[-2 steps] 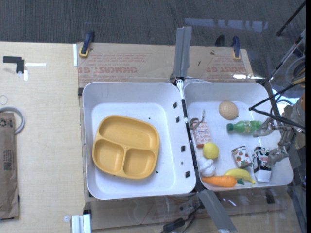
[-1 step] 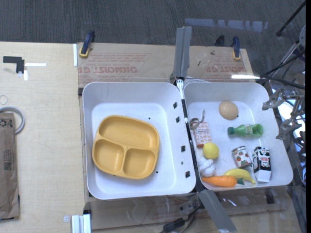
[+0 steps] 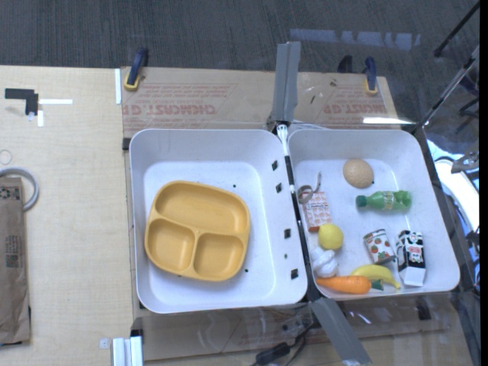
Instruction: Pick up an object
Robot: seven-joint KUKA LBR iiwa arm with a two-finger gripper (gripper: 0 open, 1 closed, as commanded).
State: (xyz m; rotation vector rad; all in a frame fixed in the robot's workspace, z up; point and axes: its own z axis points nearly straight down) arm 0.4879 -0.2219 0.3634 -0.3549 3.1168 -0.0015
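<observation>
The right bin (image 3: 427, 175) holds several small toy foods. A tan round bun (image 3: 357, 172) lies near its back, with a green bottle (image 3: 383, 200) lying on its side just in front. A small red packet (image 3: 315, 210) and a yellow lemon (image 3: 330, 236) sit toward the left wall, with a white garlic bulb (image 3: 324, 262) below them. An orange carrot (image 3: 344, 284) and a yellow banana (image 3: 377, 274) lie along the front edge. A small red-and-white carton (image 3: 378, 246) and a black-and-white milk carton (image 3: 412, 256) stand at the front right.
The left bin (image 3: 145, 158) holds a yellow three-compartment plate (image 3: 198, 229). Brown cardboard (image 3: 206, 101) with two blue-and-yellow clamps lies behind the bins. A brown paper bag (image 3: 11, 254) rests on the wooden bench at far left.
</observation>
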